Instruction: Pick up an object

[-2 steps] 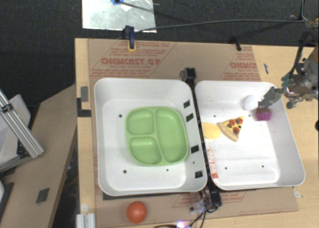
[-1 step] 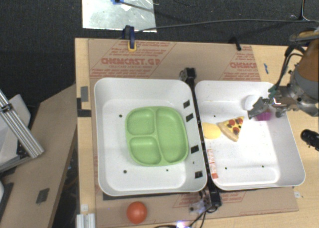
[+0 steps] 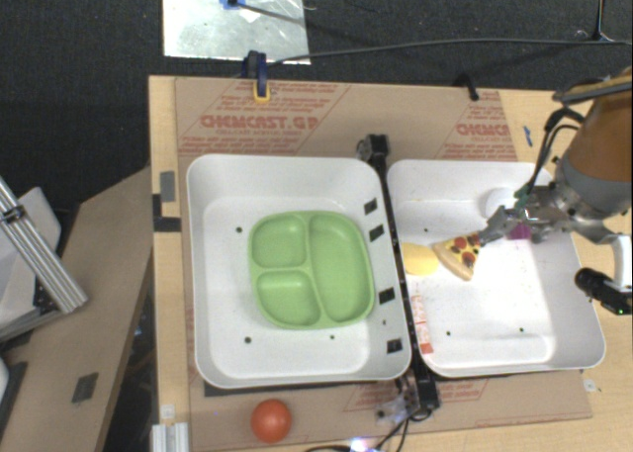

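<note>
A toy pizza slice point(image 3: 459, 255) with red toppings lies in the right bin point(image 3: 514, 341), near its left wall. Beside it on the left is a pale yellow round piece point(image 3: 420, 260). My gripper point(image 3: 484, 239) reaches in from the right, and its tip is at the slice's upper right edge. I cannot make out whether the slice is gripped or only touched. A small purple patch point(image 3: 518, 231) shows just behind the gripper's tip.
A green divided plate point(image 3: 312, 267) lies in the middle of the left bin point(image 3: 213, 242). A red ball point(image 3: 271, 420) rests on the bench in front of the bins. A black clip point(image 3: 374, 148) sits where the bins meet at the back.
</note>
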### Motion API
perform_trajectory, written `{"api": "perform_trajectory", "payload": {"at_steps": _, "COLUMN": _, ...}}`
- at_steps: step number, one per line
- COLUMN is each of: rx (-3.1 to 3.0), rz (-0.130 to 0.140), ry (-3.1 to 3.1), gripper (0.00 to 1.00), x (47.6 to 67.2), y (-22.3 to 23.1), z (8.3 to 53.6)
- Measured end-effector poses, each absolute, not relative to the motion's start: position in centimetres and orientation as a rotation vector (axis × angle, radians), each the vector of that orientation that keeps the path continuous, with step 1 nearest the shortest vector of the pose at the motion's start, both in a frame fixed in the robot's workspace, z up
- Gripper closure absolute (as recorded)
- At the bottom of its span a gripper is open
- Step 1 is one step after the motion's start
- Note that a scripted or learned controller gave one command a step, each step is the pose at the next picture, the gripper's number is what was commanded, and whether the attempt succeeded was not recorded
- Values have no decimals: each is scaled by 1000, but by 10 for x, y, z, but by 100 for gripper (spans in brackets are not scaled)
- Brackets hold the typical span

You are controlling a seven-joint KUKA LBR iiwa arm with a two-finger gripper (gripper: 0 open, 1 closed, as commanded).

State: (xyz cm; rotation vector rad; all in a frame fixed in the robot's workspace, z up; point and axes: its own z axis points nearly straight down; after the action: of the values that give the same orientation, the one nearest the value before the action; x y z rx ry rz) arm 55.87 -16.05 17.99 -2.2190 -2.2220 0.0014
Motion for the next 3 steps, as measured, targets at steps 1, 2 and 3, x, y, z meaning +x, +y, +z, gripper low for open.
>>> {"api": "perform_trajectory", "payload": {"at_steps": 1, "rx": -2220, "rz": 1, "ry": -2222, "gripper": 0, "x": 556, "y": -167, "z": 136}}
{"api": "perform_trajectory", "payload": {"at_steps": 2, "rx": -2222, "rz": -3, "ry": -2227, "gripper": 100, "x": 558, "y": -167, "z": 149}}
{"api": "perform_trajectory", "payload": {"at_steps": 3, "rx": -2221, "rz": -4, "ry": -2228, "gripper": 100, "x": 552, "y": -166, "z": 196}}
